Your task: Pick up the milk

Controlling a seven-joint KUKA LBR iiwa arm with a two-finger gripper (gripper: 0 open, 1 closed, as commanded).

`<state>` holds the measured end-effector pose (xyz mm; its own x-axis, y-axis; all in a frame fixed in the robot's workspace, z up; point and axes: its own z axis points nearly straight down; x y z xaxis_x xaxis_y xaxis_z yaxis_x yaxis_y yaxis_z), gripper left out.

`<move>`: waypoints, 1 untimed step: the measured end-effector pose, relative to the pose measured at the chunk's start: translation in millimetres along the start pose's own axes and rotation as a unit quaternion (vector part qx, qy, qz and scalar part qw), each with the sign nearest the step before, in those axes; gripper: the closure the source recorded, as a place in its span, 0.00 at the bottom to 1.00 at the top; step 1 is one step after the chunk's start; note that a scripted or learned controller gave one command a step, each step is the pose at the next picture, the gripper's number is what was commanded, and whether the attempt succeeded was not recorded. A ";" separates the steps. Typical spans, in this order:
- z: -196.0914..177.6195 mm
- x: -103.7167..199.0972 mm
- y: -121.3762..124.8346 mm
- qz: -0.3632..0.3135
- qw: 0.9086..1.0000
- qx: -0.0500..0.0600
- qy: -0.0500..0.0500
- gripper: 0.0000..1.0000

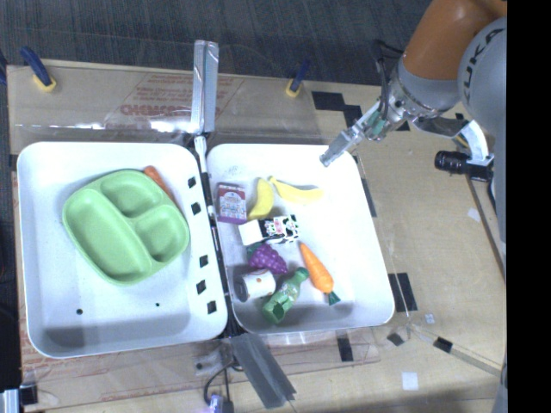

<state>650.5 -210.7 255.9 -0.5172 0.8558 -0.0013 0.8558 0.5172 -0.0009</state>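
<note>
1. You have the grey arm with its orange band (448, 24) reaching in from the right, hanging over the far right corner of the right-hand shallow white bin (366, 256) on the tabletop (430, 256).
2. The left-hand white bin (34, 256) bears a green three-part plastic plate (125, 224) with an orange carrot (155, 177) just beside its far edge; leave that side alone.
3. Your claw (334, 154) sits at the right bin's far rim, carrying nothing; whether it is spread or closed I cannot tell from here.
4. The milk, a small white carton with black cow patches (281, 228), lies mid-bin, touching a plain white block (251, 231), with a yellow banana (297, 192) on the far side and purple grapes (269, 257) on the near side.
5. Bring the claw nearer and leftward, centre it above the carton, and descend straight; crowding is probably the main risk.
</note>
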 end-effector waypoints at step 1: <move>122.5 33.1 -1.4 0.007 1.000 0.000 0.000 0.00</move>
